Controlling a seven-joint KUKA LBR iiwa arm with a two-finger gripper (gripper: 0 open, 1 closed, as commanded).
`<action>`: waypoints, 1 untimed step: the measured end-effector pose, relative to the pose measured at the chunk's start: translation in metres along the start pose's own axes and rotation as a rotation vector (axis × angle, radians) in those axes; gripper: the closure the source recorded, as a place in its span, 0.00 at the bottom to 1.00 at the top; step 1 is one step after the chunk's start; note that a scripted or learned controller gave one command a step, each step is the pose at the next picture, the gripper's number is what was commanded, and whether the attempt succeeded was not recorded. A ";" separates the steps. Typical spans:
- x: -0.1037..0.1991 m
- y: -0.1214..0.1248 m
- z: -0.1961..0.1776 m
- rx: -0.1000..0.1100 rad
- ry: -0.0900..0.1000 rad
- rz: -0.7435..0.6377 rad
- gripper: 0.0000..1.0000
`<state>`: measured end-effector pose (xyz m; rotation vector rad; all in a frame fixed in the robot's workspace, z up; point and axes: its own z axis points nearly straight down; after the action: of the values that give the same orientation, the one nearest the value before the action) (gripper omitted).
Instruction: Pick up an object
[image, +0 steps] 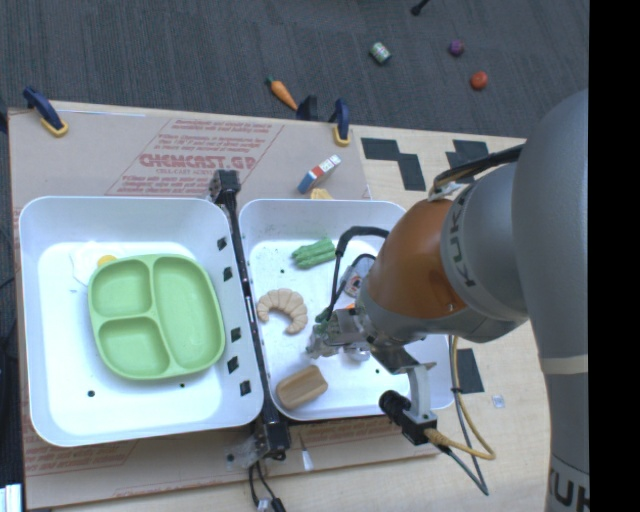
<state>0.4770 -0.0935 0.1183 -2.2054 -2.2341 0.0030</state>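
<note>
Three candidates sit in your right bin (262, 410); nearest, the croissant (285, 307) lies just left of the gripper (330, 342), long axis slanting toward the bin's front. You cannot tell whether the claw is released or clenched.

One camera sits fixed above the bench (150, 150), looking down at a slant from its near side. It stands far enough back to take in both bins: the left bin (40, 330) and the right bin (262, 232) beside it, with floor (150, 50) beyond the bench. The arm (480, 260) comes in to the right of the right bin, close to the lens.
</note>
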 end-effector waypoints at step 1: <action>0.000 0.000 0.000 0.000 0.000 0.000 0.00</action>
<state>0.4768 -0.0935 0.1180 -2.2052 -2.2344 0.0037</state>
